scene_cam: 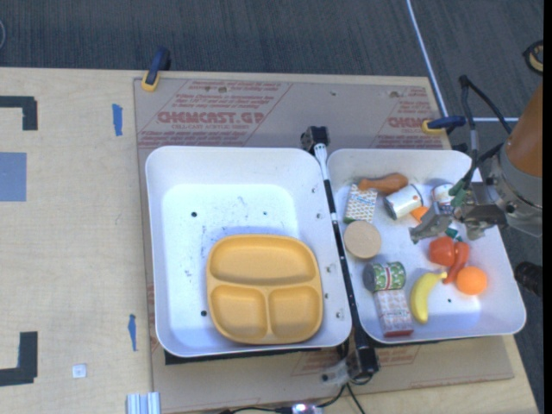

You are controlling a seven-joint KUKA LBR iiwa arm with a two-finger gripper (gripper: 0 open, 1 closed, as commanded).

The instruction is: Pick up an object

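Note:
My gripper point(434, 225) hangs low over the right bin point(509, 317), reaching in from the right. Just under and beside it lies a red tomato-like piece point(443, 251), with an orange ball point(471, 280) to its lower right. A white and orange can point(403, 203) lies just left of the gripper. An orange carrot point(384, 182) sits near the bin's far wall. A yellow banana point(423, 296) lies near the front. I see nothing clearly held.
The right bin also holds a patterned box point(361, 203), a tan disc point(363, 240), a green can point(385, 275) and a red-and-white carton point(393, 311). In the left bin point(172, 197) lies a yellow divided plate point(264, 286). Cables trail behind the arm.

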